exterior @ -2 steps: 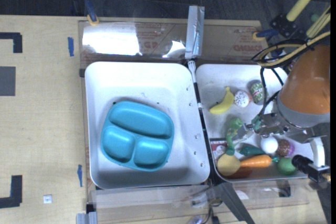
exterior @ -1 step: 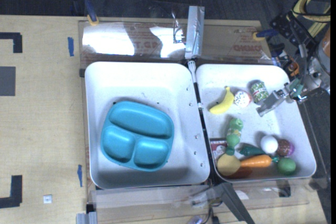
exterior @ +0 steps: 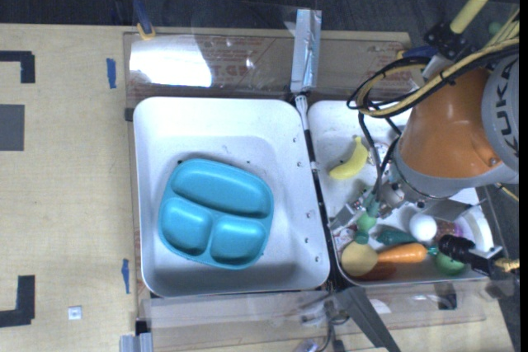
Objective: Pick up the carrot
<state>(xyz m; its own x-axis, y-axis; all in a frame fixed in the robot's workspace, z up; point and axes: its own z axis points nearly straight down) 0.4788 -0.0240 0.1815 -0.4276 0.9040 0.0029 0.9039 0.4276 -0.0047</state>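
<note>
The carrot [exterior: 403,253] is orange with a green leafy end and lies on its side near the front edge of the right bin [exterior: 330,128]. My gripper [exterior: 370,214] hangs low in that bin, just above and to the left of the carrot, under the arm's orange band [exterior: 450,136]. The view shows nothing held in it. The arm hides much of the bin's right half.
A yellow banana [exterior: 351,161] lies behind the gripper. A tan round fruit [exterior: 359,258] touches the carrot's left end, and a white egg [exterior: 423,227] sits just behind it. The left bin [exterior: 165,124] holds a blue compartment plate [exterior: 216,210]. Cables loop above the arm.
</note>
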